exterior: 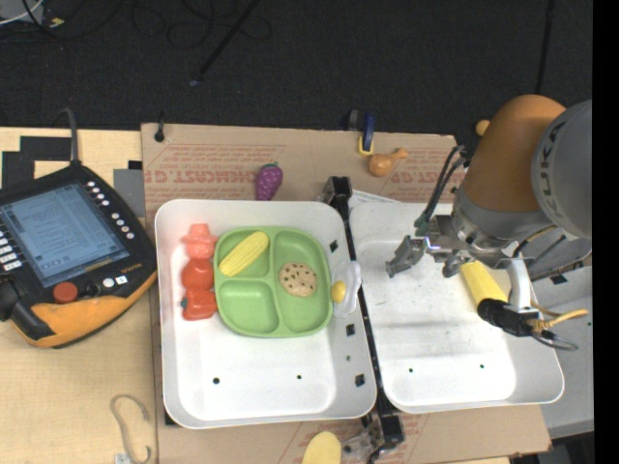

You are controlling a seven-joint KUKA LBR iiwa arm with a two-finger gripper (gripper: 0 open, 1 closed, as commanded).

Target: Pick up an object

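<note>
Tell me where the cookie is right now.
The cookie lies in the right compartment of the green plate, beside the corn, inside the bin on the camera view's left.

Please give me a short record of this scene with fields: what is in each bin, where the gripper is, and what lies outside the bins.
left bin: green plate, with a red toy beside its left edge
plate contents: corn in the upper left compartment, cookie in the right compartment
right bin: gripper over its upper part, open, nothing between the fingers
outside bins: purple grapes on the cardboard behind the left bin
</note>
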